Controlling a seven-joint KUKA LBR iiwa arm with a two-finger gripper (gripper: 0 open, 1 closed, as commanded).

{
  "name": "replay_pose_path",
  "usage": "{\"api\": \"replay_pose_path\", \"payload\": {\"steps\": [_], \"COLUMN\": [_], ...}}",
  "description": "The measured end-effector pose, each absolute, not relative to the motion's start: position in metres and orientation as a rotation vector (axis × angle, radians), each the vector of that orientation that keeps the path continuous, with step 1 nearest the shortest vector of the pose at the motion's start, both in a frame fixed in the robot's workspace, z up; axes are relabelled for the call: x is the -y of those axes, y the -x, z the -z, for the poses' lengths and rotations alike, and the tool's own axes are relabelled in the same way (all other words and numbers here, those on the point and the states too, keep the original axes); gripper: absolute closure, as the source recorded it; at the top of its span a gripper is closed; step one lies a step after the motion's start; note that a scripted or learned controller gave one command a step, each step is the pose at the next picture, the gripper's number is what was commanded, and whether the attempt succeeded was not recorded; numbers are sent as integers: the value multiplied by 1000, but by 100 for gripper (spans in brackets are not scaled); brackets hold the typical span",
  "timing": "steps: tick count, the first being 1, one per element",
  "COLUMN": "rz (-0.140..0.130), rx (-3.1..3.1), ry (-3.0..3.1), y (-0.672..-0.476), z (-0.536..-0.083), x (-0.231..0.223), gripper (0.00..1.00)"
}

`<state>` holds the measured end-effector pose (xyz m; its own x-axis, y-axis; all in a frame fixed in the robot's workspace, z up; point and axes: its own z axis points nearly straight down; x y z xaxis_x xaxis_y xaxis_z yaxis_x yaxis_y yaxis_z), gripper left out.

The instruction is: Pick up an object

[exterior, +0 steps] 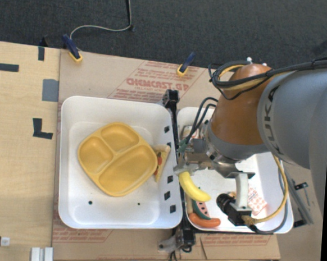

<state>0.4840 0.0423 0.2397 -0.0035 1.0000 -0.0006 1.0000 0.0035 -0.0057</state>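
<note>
Gripper (184, 167) sits low in the right white plastic bin (277, 225), just above the yellow plastic banana (193, 187), and I cannot tell its state from my view.

the yellow banana (193, 187) lies in the right bin (268, 228) near its left wall, tilted diagonally with its upper end toward the divider. an orange-red carrot-like object (205, 220) lies flat along the front edge of the same bin, just below the banana. a yellow three-compartment plate (117, 158) rests flat in the left bin (70, 204), rotated at a slant.
</note>
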Motion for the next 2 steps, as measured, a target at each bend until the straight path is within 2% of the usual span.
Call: {"api": "replay_pose_path", "payload": {"steps": [2], "rz": [-9], "rx": [2222], "ry": [2218], "y": [-484], "z": [-234], "x": [-30], "gripper": [100]}}
